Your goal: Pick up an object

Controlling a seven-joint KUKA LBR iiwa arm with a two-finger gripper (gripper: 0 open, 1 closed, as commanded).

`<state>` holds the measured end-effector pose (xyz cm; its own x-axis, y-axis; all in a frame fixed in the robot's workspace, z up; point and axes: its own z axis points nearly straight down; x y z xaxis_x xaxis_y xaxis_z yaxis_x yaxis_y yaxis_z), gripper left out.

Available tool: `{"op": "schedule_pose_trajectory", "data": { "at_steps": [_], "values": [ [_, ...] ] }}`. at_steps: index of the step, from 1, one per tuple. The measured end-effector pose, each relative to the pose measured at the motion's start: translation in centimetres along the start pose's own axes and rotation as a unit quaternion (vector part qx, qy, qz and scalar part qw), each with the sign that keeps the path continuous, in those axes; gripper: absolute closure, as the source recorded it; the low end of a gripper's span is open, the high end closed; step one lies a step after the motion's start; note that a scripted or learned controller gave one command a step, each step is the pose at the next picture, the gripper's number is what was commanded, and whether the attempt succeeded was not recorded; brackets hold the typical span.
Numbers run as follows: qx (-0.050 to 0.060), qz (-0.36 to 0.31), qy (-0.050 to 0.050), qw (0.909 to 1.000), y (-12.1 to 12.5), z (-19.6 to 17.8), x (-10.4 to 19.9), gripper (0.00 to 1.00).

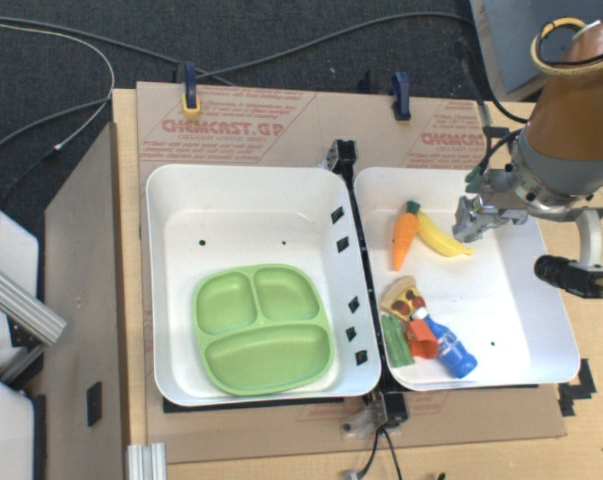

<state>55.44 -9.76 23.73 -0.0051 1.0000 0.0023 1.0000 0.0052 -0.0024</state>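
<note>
Cardboard covers my desk (281, 118), which carries two white bins side by side. My fingers (473, 220) hang over the right bin (526, 318), beside the right end of a banana (439, 238); whether they are released or clenched I cannot tell. Left of it lies a carrot (404, 238). Nearer sit a pizza slice (401, 298) and blue bottle (449, 348). A green divided plate (264, 328) lies in the left bin (181, 218).

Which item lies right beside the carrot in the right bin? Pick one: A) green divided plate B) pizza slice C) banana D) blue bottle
C: the banana lies just right of the carrot in the right bin, close under the gripper.
</note>
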Motion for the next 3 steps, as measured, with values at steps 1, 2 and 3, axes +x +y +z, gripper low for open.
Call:
{"op": "schedule_pose_trajectory", "data": {
  "at_steps": [1, 2, 3],
  "values": [
    [-0.002, -0.001, 0.0, 1.0, 1.1, -0.4, 6.0, 1.0],
    [0.0, 0.0, 0.0, 1.0, 1.8, 1.0, 11.2, 1.0],
    [0.001, -0.001, 0.0, 1.0, 2.0, 2.2, 17.0, 1.0]
  ]
}}
